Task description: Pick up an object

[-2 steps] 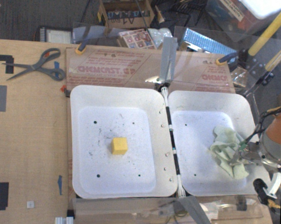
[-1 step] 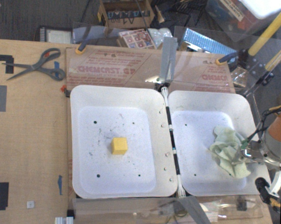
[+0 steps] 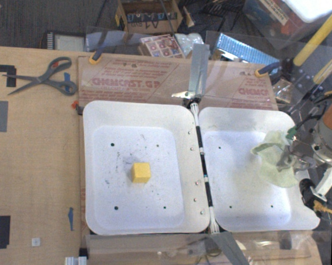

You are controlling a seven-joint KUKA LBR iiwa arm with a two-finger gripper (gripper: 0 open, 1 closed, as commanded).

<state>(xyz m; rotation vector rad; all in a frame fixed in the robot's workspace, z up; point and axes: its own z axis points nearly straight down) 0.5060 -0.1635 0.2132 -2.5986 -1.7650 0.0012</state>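
Two shallow white bins sit side by side on the bench (image 3: 32, 167). In the left bin (image 3: 97, 208) a small yellow block (image 3: 141, 172) lies a little below the middle of the floor, by itself, well apart from every wall. The floor around it carries faint dark scuffs and a few small dark dots.

The arm (image 3: 325, 136) comes in from 3 o'clock over the right bin (image 3: 234, 203). Its end effector (image 3: 288, 156) hangs above the bin's 3 o'clock side, right against a pale green, crumpled, cloth-like thing (image 3: 272, 153) that spreads toward 9 o'clock from it. The green thing seems to be bunched at the tip, but the view is too blurred there to tell whether the end effector is open, closed or gripping it, or whether the cloth is lifted off the floor.

Outside the bins, a pair of scissors (image 3: 47, 77) with blue and red handles lies on the bench at 10 o'clock from the left bin, well apart from it. A clear sheet with red lettering (image 3: 130, 81) lies behind both bins at 12 o'clock.
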